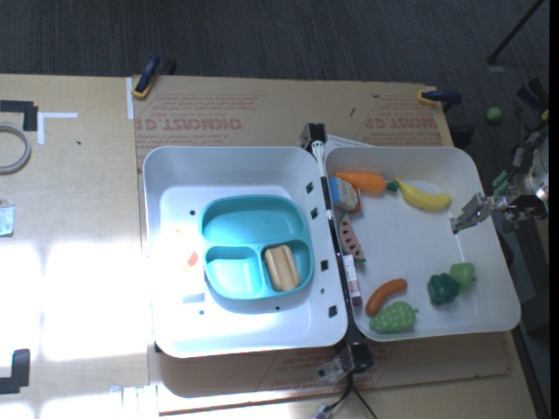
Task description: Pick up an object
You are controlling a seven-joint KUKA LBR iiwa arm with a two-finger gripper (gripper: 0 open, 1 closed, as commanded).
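Camera view: the gripper (465, 220) is poised at the right bin's (489, 321) edge, nothing held; whether the fingers are apart cannot be told; a descent onto the banana (425, 197) is called for.

Sitting in left bin (166, 260): divided tray (229, 218) holding bread roll (281, 267); lying in right bin (489, 308): carrot (362, 182), banana (424, 197), sausage (385, 294), grapes (393, 318), pepper (444, 288).

A robotics lab, by the look of it: a desk (70, 234) covered with a cardboard sheet (288, 116) held by clamps (147, 77), two white bins (166, 234) fixed side by side, plastic toy food (424, 196), loose cables (345, 391), dark carpet (262, 16).
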